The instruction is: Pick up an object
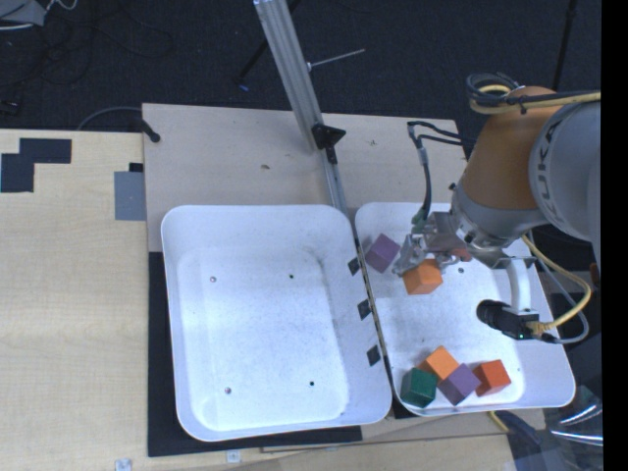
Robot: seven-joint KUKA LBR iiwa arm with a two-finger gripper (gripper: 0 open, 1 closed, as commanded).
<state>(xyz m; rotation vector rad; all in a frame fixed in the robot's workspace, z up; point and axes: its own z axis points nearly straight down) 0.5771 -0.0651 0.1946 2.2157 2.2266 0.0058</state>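
Observation:
My gripper hangs over the upper left part of the right bin. An orange block sits tilted between its fingertips, and the gripper is shut on it. A purple block lies just to the left of it, close to the bin's left wall. Near the bin's front edge there is a cluster: an orange block, a green block, a purple block and a red-orange block.
The left bin stands beside the right one, with a divider and black clips between them. A metal pole slants up from behind the bins. The arm's cables and a black fitting hang over the right bin's right side.

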